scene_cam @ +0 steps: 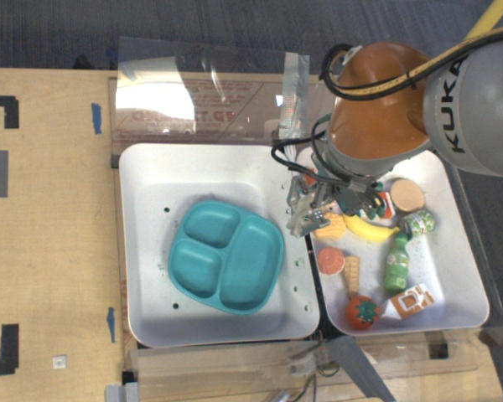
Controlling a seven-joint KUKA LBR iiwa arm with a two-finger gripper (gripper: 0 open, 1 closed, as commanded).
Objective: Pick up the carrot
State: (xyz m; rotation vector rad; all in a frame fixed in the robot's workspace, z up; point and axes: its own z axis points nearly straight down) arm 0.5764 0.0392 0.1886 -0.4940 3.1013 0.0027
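The carrot (351,273), a small pale-orange tapered piece, lies in the right bin (465,296) between a red-orange round slice (331,261) and a green bottle (396,263). My gripper (309,214) hangs low at the left side of the right bin, next to the divider between the bins. It sits up and to the left of the carrot, about a hand's width away, with nothing visibly held. The orange wrist band (377,99) and the arm cover the bin's upper middle.
A yellow banana (367,229) lies just right of the gripper. A green can (420,222), a brown round piece (407,196), a tomato (361,311) and a small carton (411,301) share the right bin. A teal divided plate (226,256) lies in the left bin (142,224).
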